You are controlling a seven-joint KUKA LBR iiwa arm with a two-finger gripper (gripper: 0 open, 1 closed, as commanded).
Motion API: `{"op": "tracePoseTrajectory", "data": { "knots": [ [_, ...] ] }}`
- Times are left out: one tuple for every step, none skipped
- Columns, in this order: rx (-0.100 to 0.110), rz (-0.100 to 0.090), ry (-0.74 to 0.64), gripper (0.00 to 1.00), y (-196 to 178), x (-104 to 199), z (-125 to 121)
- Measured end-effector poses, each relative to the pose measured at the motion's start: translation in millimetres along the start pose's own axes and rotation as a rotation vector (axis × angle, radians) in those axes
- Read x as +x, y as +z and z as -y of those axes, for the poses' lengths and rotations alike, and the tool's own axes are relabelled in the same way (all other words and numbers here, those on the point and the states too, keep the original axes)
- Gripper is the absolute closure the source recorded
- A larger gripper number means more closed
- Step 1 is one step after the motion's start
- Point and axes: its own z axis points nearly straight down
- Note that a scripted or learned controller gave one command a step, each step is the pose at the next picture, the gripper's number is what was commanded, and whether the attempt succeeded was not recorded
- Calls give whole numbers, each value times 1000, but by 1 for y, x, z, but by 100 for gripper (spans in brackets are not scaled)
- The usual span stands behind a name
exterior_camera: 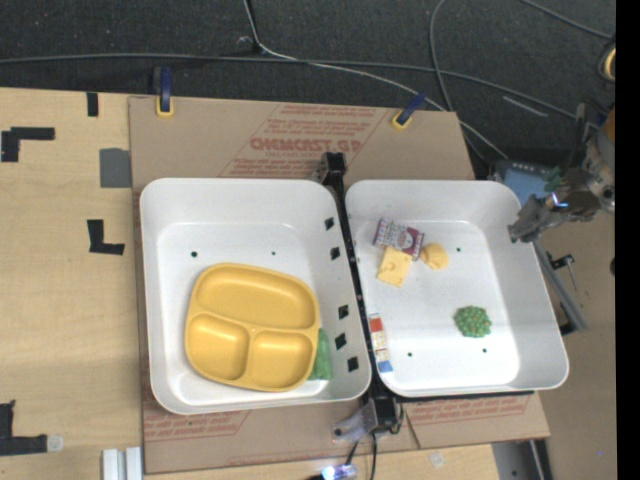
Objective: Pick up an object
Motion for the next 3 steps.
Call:
{"op": "tracePoseTrajectory", "data": {
  "knots": [
    [3, -2, -5, 100, 12, 59, -4],
    [3, -2, -4, 100, 27, 119, 0],
    [4, -2, -5, 100, 42, 173, -2]
  ]
}}
